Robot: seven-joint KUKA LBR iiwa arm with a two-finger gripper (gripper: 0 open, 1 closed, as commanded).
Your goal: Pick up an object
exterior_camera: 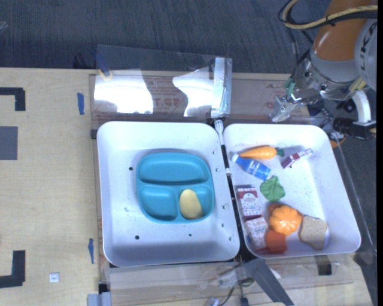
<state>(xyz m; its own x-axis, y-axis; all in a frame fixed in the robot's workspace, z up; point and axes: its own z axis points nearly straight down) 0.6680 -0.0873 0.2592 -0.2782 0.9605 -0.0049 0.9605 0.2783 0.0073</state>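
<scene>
My gripper (283, 110) hangs at the upper right, above the far rim of the right bin (340, 197), with nothing visibly in it. In that bin lie an orange carrot (258, 152), a blue bottle (251, 167), a small maroon-and-white tube (297, 158), a green leafy piece (273, 189), a red-and-white box (247, 200), a second small box (256, 228), an orange pumpkin (283, 219), a red block (275, 240) and a tan bread piece (313, 231). The left bin (114, 197) holds a blue divided tray (170, 170) with a yellow oval item (190, 204) in its lower right compartment.
A clear plastic sheet (155, 89) with a metal strip (220, 89) stands behind the left bin. The ridge between the bins (226, 179) runs front to back. Wooden bench top (48, 179) lies to the left. Cables (299, 18) loop above the arm.
</scene>
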